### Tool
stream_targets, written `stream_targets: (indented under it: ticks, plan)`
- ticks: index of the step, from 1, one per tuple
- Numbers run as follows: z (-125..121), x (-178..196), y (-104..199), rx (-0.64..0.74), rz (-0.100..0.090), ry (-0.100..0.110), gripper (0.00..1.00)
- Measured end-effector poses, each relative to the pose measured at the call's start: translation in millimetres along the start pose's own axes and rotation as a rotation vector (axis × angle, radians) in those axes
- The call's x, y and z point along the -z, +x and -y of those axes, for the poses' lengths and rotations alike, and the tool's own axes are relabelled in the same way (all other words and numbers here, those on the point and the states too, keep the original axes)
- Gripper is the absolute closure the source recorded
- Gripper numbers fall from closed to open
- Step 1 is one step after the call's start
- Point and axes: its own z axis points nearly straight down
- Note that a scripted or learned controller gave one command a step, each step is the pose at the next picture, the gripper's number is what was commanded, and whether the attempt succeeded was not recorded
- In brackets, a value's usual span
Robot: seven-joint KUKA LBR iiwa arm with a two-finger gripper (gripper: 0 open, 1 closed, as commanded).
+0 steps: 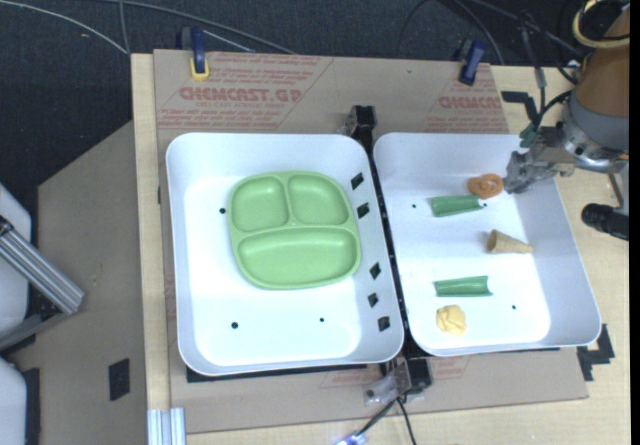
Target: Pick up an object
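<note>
The right bin [560, 303] holds a small orange round piece [486, 185], a green stick [455, 204], a tan cone [508, 242], a second green piece [462, 285] and a yellow lump [451, 318]. My gripper [519, 176] hangs low over the bin's far right part, its tip just right of the orange piece and close to it. No object is visibly held by it.
The left bin [200, 313] carries a green three-part plate [294, 229]. Black clips [362, 195] line the seam between the bins. Blue clamps [199, 53] hold the cardboard base at the back. Cables run behind the bench.
</note>
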Motion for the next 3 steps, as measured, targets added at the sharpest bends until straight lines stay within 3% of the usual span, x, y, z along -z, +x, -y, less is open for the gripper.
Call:
stream_targets:
  ticks: [1,2,3]
  plan:
    - [-7,64,-4,0.001,0.001,-0.004,1.00]
    - [-9,103,-4,0.001,0.000,-0.002,1.00]
    - [-6,104,53,0.006,-0.005,0.006,1.00]
